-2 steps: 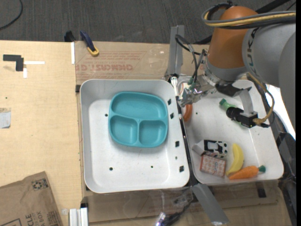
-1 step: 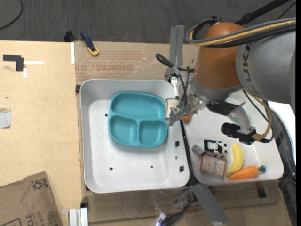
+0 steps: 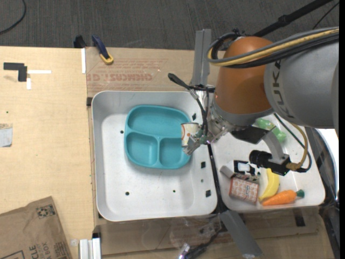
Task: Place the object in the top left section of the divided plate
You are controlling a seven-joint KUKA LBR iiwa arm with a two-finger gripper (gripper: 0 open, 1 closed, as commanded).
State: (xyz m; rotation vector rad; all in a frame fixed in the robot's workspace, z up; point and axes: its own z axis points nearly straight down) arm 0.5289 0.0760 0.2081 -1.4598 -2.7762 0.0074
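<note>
1. Teal, that divided plate [image 3: 156, 138], sitting in the left bin [image 3: 108, 188], three sections facing up and ready.
2. Here's the hand [image 3: 197, 139] at the plate's right edge, hanging low under the orange band [image 3: 242, 77].
3. A small pale object [image 3: 189, 131] sits right at its tip, over the plate's right rim; whether it's truly pinched or the hand is spread, I cannot tell.
4. My read: it's positioned there to carry across, because the top left section lies further left.
5. Over in the right bin [image 3: 318, 193], a banana [image 3: 271, 183], a carrot [image 3: 280, 198] and a small carton [image 3: 243, 189] wait, out of the way.
</note>
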